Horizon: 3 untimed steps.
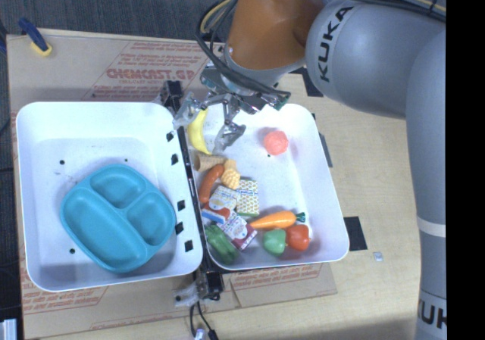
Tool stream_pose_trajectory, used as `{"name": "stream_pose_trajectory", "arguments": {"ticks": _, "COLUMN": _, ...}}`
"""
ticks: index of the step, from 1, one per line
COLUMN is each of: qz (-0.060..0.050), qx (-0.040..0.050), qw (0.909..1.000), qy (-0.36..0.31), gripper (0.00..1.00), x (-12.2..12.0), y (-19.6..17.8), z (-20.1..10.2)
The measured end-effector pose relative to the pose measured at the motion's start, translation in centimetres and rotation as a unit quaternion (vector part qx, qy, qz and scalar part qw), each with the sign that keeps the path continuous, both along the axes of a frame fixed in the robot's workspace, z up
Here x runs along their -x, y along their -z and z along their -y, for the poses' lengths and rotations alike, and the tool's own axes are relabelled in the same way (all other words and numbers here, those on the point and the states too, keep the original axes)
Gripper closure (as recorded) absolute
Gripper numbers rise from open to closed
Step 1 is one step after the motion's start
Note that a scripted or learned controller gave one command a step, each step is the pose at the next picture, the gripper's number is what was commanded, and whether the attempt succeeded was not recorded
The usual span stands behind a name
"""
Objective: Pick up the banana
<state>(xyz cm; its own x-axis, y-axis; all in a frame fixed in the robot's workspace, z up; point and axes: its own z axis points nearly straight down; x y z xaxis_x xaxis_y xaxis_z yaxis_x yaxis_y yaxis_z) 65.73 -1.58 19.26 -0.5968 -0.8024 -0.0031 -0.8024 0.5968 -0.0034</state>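
Note:
The yellow banana (198, 132) lies in the far left corner of the right bin (327, 188), close to the wall shared with the left bin. My gripper (209, 125) hangs right over that corner, under the orange wrist band. Its fingers stand open and spread: the left one (186, 110) is by the banana's upper end, the right one (230, 135) a little way to the banana's right. The banana rests in the gap, nearer the left finger, and I cannot see either finger pressing on it.
The right bin also holds a pink ball (276, 141), a cone (211, 161), corn (231, 177), food packets (236, 204), a carrot (273, 219), a green pepper (274, 241) and a tomato (298, 236). A blue divided plate (117, 214) sits in the left bin (30, 130).

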Motion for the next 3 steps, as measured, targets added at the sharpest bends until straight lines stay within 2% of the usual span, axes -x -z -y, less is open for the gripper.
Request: {"name": "stream_pose_trajectory", "arguments": {"ticks": 3, "qz": 0.0, "qx": 0.0, "qw": 1.0, "qy": 0.0, "gripper": 0.0, "x": 0.01, "y": 0.0, "z": 0.0}}
